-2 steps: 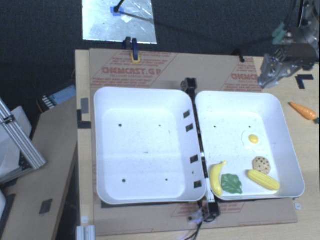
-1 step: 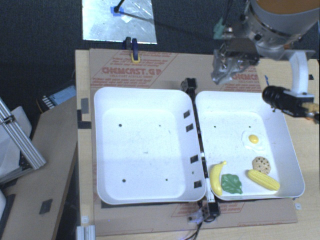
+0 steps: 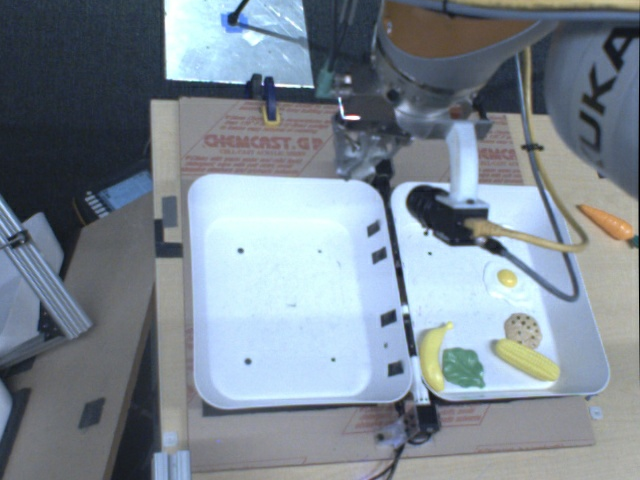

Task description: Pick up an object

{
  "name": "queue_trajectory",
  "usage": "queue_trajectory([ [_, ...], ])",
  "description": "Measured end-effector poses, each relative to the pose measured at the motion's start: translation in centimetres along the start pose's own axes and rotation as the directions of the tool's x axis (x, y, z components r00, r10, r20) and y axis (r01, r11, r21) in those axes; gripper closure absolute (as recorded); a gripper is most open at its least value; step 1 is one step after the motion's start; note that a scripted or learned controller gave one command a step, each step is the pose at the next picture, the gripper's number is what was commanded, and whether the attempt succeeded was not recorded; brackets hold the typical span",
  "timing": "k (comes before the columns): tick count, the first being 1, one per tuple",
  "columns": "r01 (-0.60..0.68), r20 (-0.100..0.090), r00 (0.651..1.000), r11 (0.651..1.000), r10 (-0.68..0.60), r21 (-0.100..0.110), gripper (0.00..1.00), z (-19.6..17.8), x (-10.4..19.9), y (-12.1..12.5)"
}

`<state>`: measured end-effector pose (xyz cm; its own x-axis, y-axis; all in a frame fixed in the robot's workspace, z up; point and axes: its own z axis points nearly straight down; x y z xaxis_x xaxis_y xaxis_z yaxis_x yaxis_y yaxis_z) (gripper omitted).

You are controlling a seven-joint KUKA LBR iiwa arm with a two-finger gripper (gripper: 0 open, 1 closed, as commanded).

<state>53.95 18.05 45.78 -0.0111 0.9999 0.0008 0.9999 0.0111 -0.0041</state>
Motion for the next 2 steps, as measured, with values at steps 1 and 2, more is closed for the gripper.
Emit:
queue_trajectory([
  [1, -0.001, 0.000, 1.000, 1.000, 0.001, -0.001, 1.00, 4.4, 5.5, -1.6],
  [2, -0.009, 0.005, 1.000, 1.000, 0.009, 0.008, 1.00, 15.4, 5.4, -5.3],
])
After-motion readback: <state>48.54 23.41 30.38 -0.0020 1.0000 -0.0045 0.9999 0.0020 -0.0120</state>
